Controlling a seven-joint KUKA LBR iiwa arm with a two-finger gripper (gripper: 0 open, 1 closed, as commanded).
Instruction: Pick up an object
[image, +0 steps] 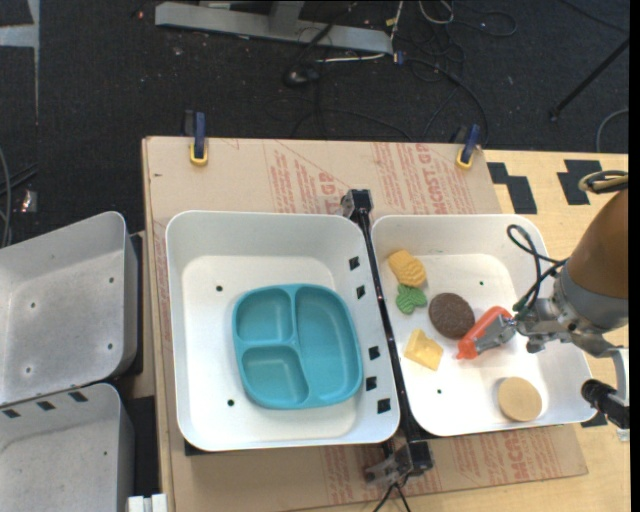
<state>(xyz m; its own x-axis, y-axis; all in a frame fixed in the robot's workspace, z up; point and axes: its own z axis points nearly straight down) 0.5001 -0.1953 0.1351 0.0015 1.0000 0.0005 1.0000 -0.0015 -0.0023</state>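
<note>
The right bin (520, 250) holds several toy foods. A yellow corn piece (406, 267) and a green piece (410, 298) lie at its left. Beside them are a brown round cookie (451, 314), a yellow cheese wedge (424, 351) and a tan disc (520, 398). My gripper (503, 330) reaches in from the right, over the middle of this bin. It is shut on an orange carrot-like piece (474, 343), which sticks out tilted down to the left, next to the cookie. A grey finger (497, 336) lies across the orange piece.
In the left bin (200, 250) lies a teal divided plate (297, 345). A black divider (380, 310) runs between the two bins. Cables (530, 255) hang from my wrist over the right bin's far right. Grey trays (60, 300) stand off the bench at the left.
</note>
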